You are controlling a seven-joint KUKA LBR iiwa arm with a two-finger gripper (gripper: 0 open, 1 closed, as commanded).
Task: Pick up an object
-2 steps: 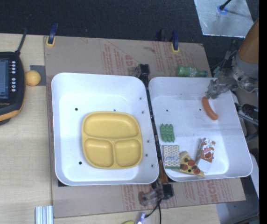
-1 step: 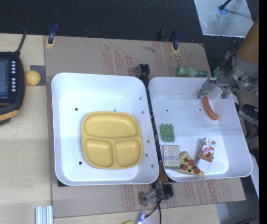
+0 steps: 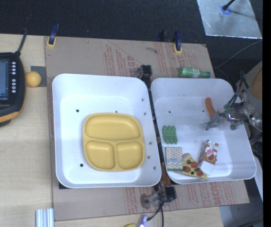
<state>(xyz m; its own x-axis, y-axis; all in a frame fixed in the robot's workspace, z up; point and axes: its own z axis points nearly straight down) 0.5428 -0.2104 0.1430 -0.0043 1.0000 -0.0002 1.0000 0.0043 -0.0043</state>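
Overhead view of a table [image 3: 12,164] bearing two shallow white bins side by side. The left bin [image 3: 64,126] holds a yellow divided plate [image 3: 112,141] near its centre. The right bin [image 3: 230,167] holds the loose objects: an orange sausage-shaped piece [image 3: 210,106] in its upper part, a green studded block [image 3: 169,134] at its left side, a patterned square card [image 3: 174,157] below that block, a pizza slice [image 3: 192,166] touching the card's lower right, and a red-and-white packet [image 3: 211,152] just right of the slice.

The gripper [image 3: 214,123] enters from the right edge of the frame and sits low over the right bin's upper right area, its tip pointing left. The sausage-shaped piece lies just above and slightly left of that tip; the packet lies below it. Nothing is seen between the fingers, and whether they stand apart or together cannot be told.

A green bottle [image 3: 194,72] lies on the cardboard sheet [image 3: 102,56] above the right bin. A handheld controller [image 3: 0,91] rests at the left edge.
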